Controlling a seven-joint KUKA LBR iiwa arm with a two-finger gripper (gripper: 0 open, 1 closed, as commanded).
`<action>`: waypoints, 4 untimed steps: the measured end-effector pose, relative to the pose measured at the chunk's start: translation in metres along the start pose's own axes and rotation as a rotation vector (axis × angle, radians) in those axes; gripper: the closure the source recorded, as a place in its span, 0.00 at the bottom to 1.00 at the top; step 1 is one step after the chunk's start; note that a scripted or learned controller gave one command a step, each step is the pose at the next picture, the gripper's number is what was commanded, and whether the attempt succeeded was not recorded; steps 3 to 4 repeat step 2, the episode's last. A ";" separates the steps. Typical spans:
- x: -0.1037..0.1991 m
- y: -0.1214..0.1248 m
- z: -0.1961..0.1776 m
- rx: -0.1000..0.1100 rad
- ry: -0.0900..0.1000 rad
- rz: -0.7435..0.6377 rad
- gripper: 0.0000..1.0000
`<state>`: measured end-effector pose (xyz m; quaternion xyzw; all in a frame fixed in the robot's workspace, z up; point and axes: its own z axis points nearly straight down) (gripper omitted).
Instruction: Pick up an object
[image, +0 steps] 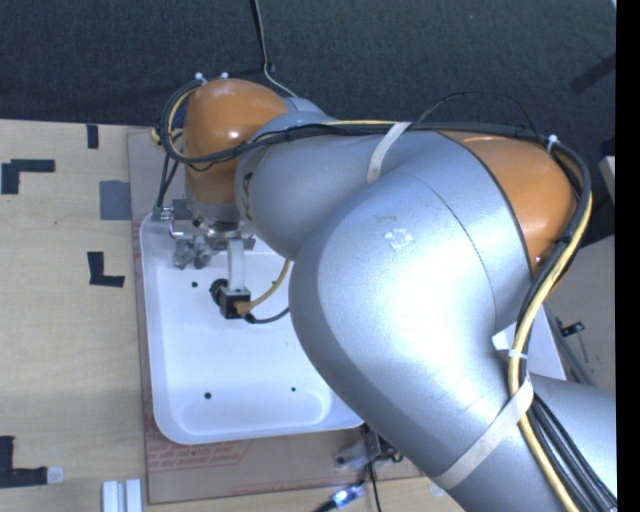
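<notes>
My gripper (190, 248) hangs low over the far left corner of a white bin (165, 400), under the orange wrist band (225, 130). The big grey arm (420, 300) sweeps in from the right and covers most of the scene, including the right part of this bin. The bare bin floor (230, 370) that I can see carries no loose object, just a few small dark dots. Whatever lies directly beneath the gripper is hidden by the wrist.
The wooden bench (60, 330) spreads to the left, marked with black tape shapes (100, 270) and a grey patch (115, 198). Two short white strips (120, 493) lie near the front edge. Cables (560, 280) run along the arm.
</notes>
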<state>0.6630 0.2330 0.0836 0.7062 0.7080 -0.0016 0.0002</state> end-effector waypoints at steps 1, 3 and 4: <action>0.001 0.000 -0.011 0.001 -0.001 -0.002 1.00; 0.000 0.005 0.000 -0.001 0.000 0.000 1.00; 0.000 0.005 0.000 -0.001 0.000 0.000 1.00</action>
